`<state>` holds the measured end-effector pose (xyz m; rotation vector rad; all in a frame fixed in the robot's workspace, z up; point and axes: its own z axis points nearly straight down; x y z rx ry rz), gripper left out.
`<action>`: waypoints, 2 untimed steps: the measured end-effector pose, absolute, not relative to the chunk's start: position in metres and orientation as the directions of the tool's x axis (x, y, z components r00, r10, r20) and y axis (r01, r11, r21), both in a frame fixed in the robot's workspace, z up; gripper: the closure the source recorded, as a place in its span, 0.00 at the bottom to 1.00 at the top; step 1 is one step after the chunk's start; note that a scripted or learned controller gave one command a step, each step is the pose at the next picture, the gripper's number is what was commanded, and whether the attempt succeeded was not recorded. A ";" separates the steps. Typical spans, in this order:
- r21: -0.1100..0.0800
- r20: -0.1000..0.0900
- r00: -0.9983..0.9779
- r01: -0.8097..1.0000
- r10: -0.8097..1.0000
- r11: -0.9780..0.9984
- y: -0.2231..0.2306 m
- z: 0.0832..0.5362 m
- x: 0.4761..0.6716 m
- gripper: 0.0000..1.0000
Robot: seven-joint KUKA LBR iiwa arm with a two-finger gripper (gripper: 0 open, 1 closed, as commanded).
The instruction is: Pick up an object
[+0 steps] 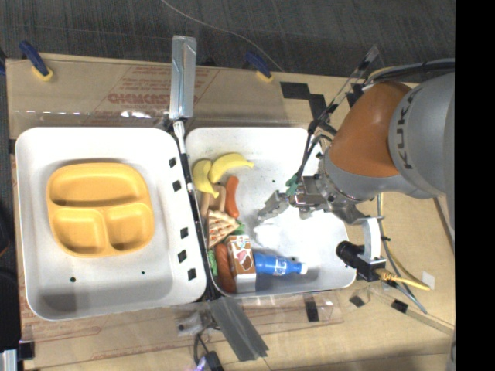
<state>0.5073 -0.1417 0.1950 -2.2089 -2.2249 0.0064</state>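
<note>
The gripper [270, 205] hangs over the right bin [263, 141] with its fingers spread apart, nothing between them. Just left of it, along the bin's left wall, lie bananas [215, 170], a hot dog [230, 197], a sandwich wedge [221, 226] and a blue bottle [277, 267]. A yellow divided tray [99, 207] sits in the left bin [39, 284].

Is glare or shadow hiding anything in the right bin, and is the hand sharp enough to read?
Camera view: even lighting; right bin floor bright, slightly washed out, items along its left wall readable. Soft shadow in the left bin's lower corner. The hand is small and slightly soft; its fingers' state is unreadable.
</note>
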 end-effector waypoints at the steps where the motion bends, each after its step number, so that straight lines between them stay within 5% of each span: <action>1: -0.012 0.001 -0.019 1.000 1.000 0.019 -0.129 0.121 0.563 0.00; 2: -0.004 -0.001 0.081 0.997 0.997 -0.081 -0.107 0.089 0.605 0.00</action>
